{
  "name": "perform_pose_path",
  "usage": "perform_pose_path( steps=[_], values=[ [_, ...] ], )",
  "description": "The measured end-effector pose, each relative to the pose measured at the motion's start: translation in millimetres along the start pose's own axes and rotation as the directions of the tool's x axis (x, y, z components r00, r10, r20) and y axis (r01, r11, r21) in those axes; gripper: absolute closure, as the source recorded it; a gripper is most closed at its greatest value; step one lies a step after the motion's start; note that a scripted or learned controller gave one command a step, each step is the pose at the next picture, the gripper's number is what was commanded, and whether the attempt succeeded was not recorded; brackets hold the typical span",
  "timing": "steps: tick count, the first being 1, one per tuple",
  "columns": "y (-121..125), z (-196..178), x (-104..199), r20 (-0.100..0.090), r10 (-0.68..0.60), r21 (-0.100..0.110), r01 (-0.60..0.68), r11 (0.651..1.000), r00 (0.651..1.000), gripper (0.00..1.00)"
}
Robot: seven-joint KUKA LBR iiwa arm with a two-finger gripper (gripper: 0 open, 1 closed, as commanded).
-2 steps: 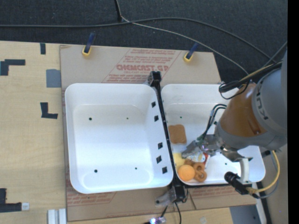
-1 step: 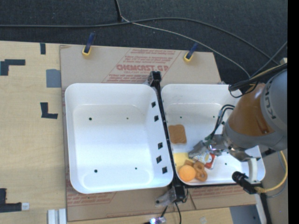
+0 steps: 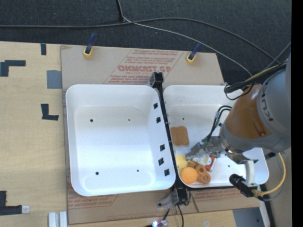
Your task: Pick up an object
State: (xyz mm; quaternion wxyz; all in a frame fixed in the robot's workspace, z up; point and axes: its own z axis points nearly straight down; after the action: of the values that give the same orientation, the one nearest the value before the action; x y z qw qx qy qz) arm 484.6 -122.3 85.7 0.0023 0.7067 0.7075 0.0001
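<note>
Low in the right bin point(image 3: 199, 98), the gripper point(image 3: 202, 151) is hanging over a heap of small items; whether it is wide or narrow, I cannot tell. An orange ball point(image 3: 189, 175) is lying at its seven o'clock, a brown square point(image 3: 180, 135) at ten. The wrist is hiding part of the heap.

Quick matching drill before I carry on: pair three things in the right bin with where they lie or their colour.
Things:
1. brown square
2. orange ball
3. tool

Descriptions:
a. round, at the right bin's front edge
b. flat, beside the divider, farther back than the rest
c. low over the pile in the front corner

Pairs: 1-b, 2-a, 3-c
</note>
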Motion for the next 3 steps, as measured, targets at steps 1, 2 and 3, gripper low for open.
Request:
perform_pose_path(
  steps=[1,2,3],
  values=[
    [-0.3,0.3,-12.2,-0.005,0.000,0.002,0.000,1.000,1.000,0.00],
    [0.0,-10.0,-13.1,-0.002,0.000,0.001,0.000,1.000,1.000,1.00],
    [70.3,-104.3,61.4,-0.003,-0.011,-0.008,0.011,1.000,1.000,1.00]
  ],
)
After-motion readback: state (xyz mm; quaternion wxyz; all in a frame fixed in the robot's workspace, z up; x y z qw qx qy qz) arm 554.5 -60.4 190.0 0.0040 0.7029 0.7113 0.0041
